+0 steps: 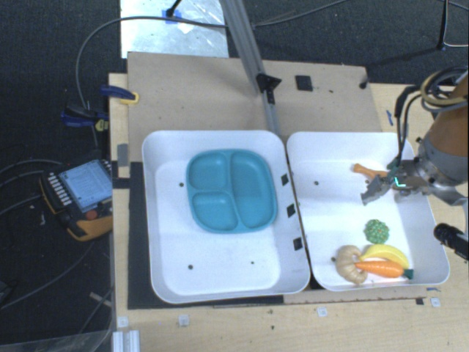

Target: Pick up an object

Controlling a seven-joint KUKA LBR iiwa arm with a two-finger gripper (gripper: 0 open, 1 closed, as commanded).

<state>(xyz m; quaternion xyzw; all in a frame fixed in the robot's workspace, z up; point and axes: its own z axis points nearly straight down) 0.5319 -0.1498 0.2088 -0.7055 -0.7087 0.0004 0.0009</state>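
The right white bin (330,160) holds several toy foods. A small orange piece (363,171) lies near the bin's back right. Towards the front are a green broccoli head (377,231), a yellow banana (388,254), an orange carrot (381,268) and a tan knobbly piece (350,262), clustered together. My gripper (375,190) reaches in from the right and sits just below and right of the small orange piece, above the broccoli. I see nothing held in it.
The left white bin (168,262) holds a blue divided plate (231,191). A grey pole (245,39) slants over the back of the bench. Cables and a handheld device (80,193) lie off the bench to the left.
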